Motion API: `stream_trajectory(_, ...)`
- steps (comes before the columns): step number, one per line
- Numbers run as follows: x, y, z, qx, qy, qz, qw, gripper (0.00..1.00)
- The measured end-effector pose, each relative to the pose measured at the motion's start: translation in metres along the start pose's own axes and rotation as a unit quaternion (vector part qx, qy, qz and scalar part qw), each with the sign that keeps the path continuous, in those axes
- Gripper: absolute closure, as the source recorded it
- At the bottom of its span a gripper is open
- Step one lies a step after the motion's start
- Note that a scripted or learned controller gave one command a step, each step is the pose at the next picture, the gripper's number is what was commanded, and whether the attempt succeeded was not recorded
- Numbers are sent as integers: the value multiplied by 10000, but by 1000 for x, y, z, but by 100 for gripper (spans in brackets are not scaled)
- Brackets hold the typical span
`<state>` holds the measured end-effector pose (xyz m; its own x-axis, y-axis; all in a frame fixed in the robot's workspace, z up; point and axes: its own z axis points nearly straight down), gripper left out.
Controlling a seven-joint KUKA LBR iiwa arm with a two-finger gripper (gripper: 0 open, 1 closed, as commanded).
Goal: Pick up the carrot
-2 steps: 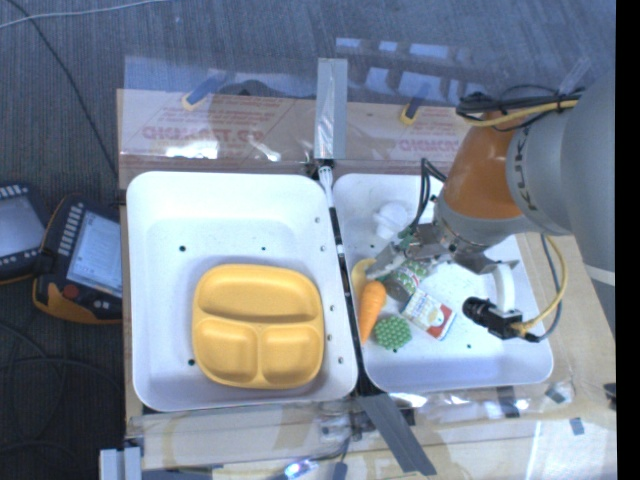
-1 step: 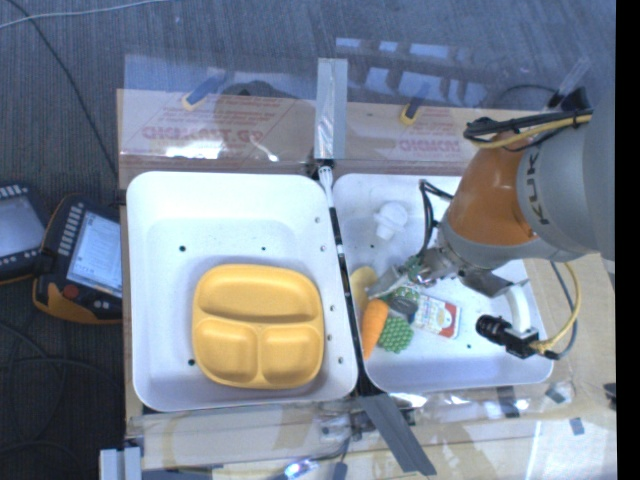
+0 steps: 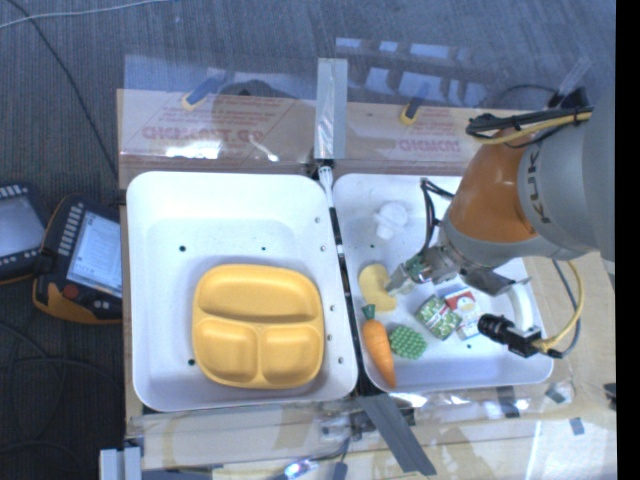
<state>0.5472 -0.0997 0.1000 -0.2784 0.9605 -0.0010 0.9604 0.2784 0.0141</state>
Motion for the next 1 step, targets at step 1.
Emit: stream_trajectory(1, 26, -17, -240, 96, 0, -71, 9999, 100)
